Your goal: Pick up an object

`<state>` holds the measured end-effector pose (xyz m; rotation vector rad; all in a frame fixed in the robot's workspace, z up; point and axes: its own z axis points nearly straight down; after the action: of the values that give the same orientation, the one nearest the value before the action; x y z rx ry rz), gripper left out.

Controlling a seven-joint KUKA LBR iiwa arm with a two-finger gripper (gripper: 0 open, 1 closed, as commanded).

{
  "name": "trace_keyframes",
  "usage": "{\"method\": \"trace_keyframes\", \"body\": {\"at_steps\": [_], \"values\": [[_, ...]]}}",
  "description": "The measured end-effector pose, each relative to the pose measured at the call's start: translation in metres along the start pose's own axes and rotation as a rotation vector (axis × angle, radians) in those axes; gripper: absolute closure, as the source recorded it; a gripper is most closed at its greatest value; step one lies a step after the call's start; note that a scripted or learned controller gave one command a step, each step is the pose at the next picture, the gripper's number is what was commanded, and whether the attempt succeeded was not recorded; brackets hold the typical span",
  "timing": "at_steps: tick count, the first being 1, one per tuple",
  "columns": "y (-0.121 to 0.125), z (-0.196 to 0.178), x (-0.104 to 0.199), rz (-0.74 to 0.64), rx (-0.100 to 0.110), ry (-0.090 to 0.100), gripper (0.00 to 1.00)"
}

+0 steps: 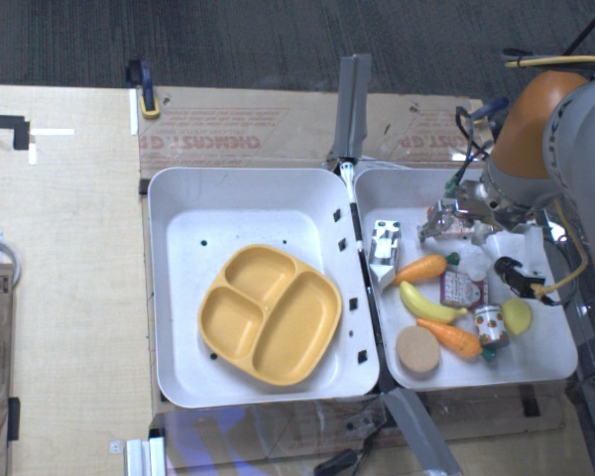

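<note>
Tool (454, 221), grip state unclear, hangs low over the right bin (565, 365), placed to reach the carrot (419, 269).

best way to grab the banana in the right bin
Grip the banana across its narrow middle, coming straight down from above. It lies flat and curved, with one carrot just above and another below, so fingers likely fit best across its width at mid-length.

We see the grey arm (575, 137) reaching in from the right, its orange band (535, 117) sitting just above the wrist and bent downward. Its pincer (454, 221) hangs low at the arm's left end, metal parts clustered and dark cables (521, 276) trailing beneath the wrist.
</note>
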<state>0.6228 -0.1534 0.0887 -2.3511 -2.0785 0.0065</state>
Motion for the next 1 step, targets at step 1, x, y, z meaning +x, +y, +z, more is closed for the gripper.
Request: {"method": "trace_keyframes", "body": {"at_steps": [1], "values": [[0.0222, -0.0901, -0.0188, 0.236, -0.002, -0.001, 0.0]]}}
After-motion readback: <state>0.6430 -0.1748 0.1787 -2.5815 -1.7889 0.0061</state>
